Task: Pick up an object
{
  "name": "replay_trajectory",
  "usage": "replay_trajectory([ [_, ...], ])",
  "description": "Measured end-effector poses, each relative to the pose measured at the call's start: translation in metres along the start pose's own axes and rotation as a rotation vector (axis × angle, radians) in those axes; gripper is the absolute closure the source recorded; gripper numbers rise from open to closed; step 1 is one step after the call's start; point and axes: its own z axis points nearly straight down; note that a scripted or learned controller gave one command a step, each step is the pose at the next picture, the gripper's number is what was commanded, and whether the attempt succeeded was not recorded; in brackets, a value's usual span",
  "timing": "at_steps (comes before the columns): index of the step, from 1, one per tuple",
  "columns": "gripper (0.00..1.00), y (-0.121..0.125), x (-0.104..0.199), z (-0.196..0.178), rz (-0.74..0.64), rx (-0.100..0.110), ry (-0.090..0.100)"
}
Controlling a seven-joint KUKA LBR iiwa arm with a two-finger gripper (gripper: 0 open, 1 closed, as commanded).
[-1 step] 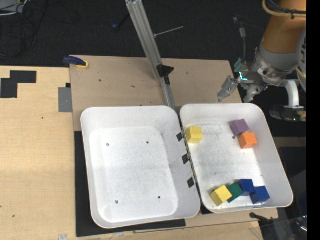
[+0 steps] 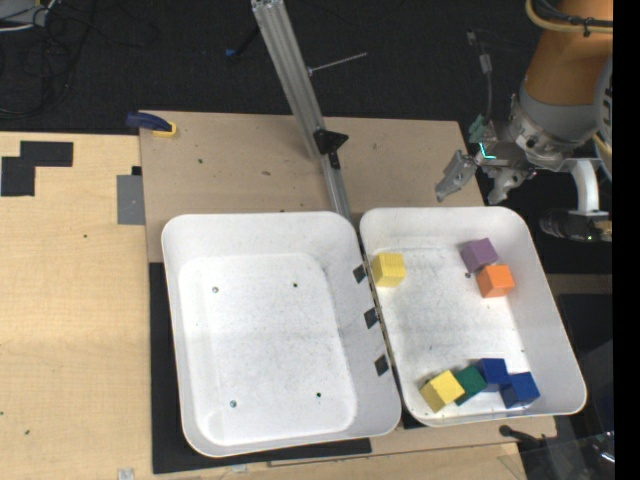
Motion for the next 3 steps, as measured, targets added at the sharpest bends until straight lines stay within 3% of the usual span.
replay_trajectory([
  [1,0.00,-0.009,0.005,0.049,0.004,0.005,0.001],
  [3,0.00,-0.001,-0.003,0.145,0.007,0.004,0.001],
])
